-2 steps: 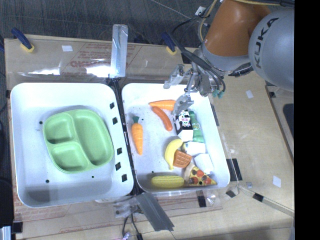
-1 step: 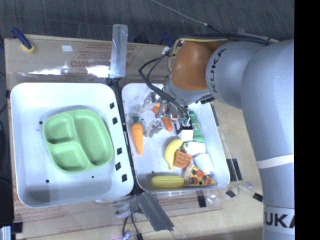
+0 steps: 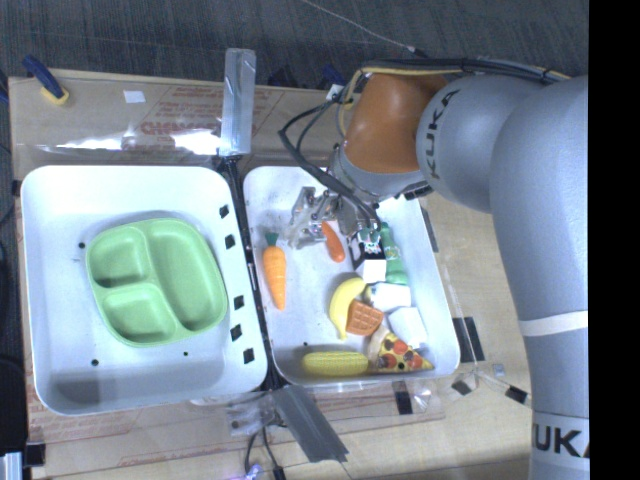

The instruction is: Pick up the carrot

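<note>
Hand (image 3: 318, 213) is hanging over the upper middle of the right bin (image 3: 440, 298), metal fingers pointing down toward the bin floor; we are noting that we cannot tell whether it is released or clenched, and we are seeing nothing gripped in it. Just to its right a small orange-red piece (image 3: 333, 241) is lying, perhaps a chili or sausage toy; too small to settle.

We are locating the carrot (image 3: 274, 273) on the left side of that bin, near the wall shared with the left bin (image 3: 40, 268), lying lengthwise with its green top toward the far end and its tip toward us. It is sitting apart from the banana (image 3: 343, 303), waffle (image 3: 363, 319), pizza slice (image 3: 400, 353) and corn cob (image 3: 335, 363) crowding the lower right.

We are judging it a light, rigid plastic toy, smooth and tapered, so likely slippery toward the tip. We are favouring a hold across the thick upper body, just below the greens, jaws closing across its width. The near wall is leaving little room on that side.

A green divided plate (image 3: 155, 280) is occupying the left bin.
</note>
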Controlling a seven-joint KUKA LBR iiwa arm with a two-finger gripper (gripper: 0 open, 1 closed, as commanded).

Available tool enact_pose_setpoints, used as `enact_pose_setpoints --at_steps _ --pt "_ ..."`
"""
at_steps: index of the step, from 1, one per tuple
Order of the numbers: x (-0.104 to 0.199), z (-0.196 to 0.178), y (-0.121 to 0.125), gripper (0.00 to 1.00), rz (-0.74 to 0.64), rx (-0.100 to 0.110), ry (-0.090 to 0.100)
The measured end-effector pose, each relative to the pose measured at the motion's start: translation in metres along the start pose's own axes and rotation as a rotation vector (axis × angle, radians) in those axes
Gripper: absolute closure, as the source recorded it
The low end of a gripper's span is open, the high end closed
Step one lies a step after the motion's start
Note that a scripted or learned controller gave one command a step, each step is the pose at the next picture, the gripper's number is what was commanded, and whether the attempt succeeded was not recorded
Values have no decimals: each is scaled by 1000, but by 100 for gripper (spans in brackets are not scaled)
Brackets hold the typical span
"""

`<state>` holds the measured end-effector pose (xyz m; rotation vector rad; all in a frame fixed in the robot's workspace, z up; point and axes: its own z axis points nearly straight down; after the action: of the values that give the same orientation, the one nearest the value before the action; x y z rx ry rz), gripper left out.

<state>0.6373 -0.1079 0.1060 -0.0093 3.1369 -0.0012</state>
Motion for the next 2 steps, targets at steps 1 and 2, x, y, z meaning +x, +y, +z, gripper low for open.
enact_pose_setpoints --at_steps 1,2 --pt "39 -91 78 100 -98 -2 -6" --pt "75 -87 177 100 -361 -4 5"
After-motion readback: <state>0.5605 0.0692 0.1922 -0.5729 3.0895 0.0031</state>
